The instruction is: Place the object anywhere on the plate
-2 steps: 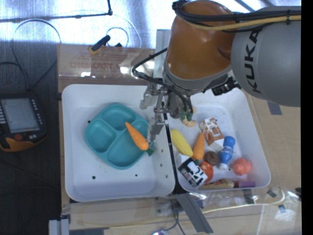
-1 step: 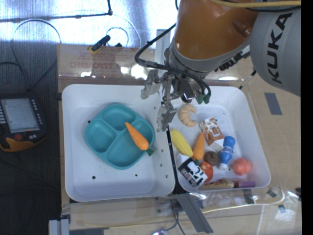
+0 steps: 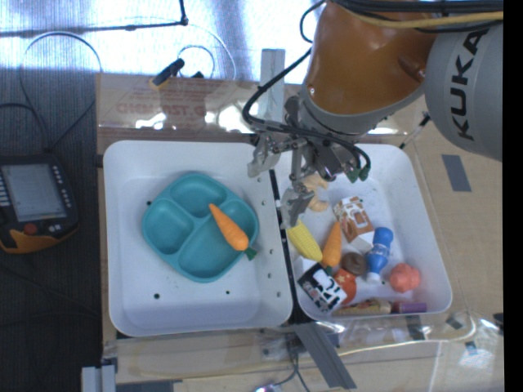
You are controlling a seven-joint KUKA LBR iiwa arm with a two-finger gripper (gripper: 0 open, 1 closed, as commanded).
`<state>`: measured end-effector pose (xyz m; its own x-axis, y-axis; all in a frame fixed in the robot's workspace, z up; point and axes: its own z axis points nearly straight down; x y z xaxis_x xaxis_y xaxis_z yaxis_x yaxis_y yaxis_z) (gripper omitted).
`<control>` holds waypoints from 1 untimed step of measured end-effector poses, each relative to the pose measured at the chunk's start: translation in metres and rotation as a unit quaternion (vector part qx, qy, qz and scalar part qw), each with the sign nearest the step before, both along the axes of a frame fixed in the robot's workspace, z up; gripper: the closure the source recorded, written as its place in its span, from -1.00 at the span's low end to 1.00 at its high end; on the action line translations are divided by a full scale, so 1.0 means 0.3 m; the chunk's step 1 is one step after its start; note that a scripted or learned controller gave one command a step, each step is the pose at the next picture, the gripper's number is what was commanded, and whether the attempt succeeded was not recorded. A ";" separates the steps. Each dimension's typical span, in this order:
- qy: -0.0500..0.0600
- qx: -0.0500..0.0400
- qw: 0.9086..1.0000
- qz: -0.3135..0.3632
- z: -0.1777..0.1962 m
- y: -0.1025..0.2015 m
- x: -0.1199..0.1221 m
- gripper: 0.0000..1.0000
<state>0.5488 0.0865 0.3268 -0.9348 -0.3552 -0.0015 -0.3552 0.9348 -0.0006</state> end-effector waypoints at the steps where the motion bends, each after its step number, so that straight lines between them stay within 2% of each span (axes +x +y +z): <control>1: 0.001 0.000 0.984 -0.180 -0.141 -0.114 -0.078 -1.00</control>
<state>0.5254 0.0523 0.2845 -1.0000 -0.0013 0.0001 -0.0013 1.0000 -0.0006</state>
